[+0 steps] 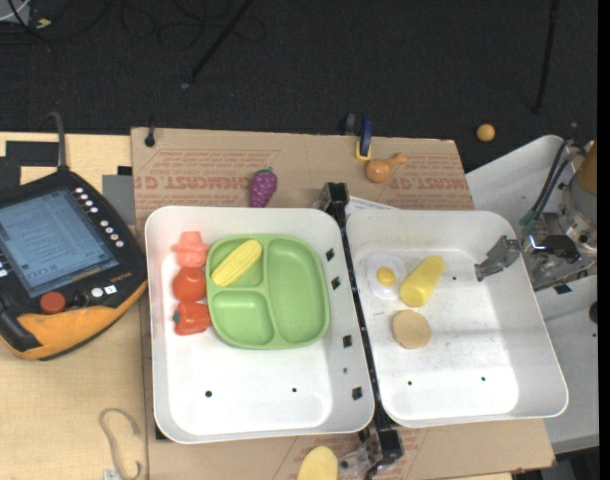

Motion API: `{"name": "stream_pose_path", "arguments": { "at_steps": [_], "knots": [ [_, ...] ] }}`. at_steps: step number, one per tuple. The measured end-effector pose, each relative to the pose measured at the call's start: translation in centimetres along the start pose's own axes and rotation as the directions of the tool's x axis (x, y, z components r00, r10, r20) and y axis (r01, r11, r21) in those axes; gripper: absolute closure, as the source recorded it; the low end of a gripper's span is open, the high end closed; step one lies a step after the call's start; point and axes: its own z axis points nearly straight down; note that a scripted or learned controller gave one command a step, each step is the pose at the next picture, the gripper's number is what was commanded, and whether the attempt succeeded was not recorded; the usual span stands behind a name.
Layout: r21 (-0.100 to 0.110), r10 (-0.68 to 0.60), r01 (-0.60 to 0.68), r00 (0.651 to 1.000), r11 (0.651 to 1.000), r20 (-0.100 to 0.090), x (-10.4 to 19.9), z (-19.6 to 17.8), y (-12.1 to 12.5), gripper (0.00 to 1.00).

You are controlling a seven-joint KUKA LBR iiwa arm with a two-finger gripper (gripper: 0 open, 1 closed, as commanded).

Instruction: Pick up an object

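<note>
Nearest the lens, at six o'clock below the bins, sits a yellow lemon-like toy [318, 462] off the cardboard edge, out of play. Up a little, inside the right bin [505, 388]: a tan round piece [412, 329] at the bin's seven o'clock, loose and unobstructed, likely the easiest pick. Just beyond, at ten o'clock of that bin, lies a yellow cylinder [422, 280] tilted on its side, almost touching a fried-egg toy [385, 277]; crowded, so trickier to pinch cleanly. Across at nine o'clock, in the left bin [245, 408], rests a green divided plate [270, 308] carrying a corn cob [234, 261] in its upper-left compartment, with red and pink toys [189, 286] stacked beside its rim. Over at three o'clock, hovers the gripper [505, 258] above the right bin's far-right rim, holding nothing, well apart from every toy; open or closed, cannot tell. Farthest, at twelve o'clock on the cardboard: purple grapes [262, 186] and an orange gourd-shaped toy [382, 167].
</note>
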Motion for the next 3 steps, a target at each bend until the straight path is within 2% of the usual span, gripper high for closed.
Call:
{"name": "stream_pose_path", "arguments": {
  "at_steps": [1, 3],
  "knots": [
    [-0.012, -0.002, 0.002, 1.0, 1.0, 0.003, 0.0, -0.8, 0.2, 0.0],
    [-0.009, -0.004, 0.004, 1.0, 1.0, 0.002, 1.2, 8.9, 0.4, 0.0]
  ]
}}
